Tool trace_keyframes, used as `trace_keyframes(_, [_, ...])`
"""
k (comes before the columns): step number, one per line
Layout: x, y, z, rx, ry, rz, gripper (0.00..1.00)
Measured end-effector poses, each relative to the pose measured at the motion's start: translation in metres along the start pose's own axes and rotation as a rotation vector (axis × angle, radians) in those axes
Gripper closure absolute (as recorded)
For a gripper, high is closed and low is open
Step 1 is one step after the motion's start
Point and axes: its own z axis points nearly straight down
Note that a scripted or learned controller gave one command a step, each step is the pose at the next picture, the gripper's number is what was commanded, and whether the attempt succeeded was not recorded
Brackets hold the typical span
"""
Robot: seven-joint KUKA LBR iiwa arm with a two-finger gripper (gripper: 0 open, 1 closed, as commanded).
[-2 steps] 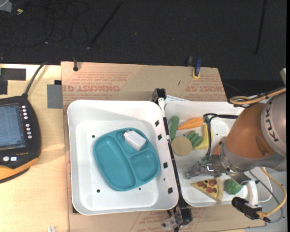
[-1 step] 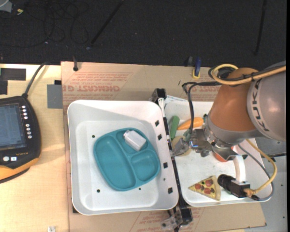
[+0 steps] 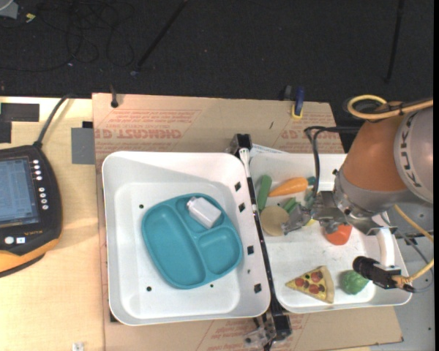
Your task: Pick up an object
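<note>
i have the gripper (image 3: pixel 296 221) low in the right bin (image 3: pixel 293 298), though i can't tell what state it is in, crowded between the tan disc (image 3: pixel 273 221), orange carrot (image 3: pixel 291 187) and red piece (image 3: pixel 339 233), so it could easily nudge them aside and grasp nothing.

Two smooth white plastic bins (image 3: pixel 124 196) sit on matt brown printed cardboard (image 3: pixel 205 119). The teal divided tray (image 3: pixel 183 251) looks like satin plastic. The arm's orange band (image 3: pixel 373 156) is glossy.
</note>
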Motion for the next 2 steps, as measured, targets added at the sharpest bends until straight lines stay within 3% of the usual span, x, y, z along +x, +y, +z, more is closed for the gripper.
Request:
trace_keyframes(1, [0.001,0.004,0.083,0.003,0.003,-0.003,0.0])
trace_keyframes(2, [0.079,-0.054,-0.026,-0.005,0.001,-0.004,0.0])
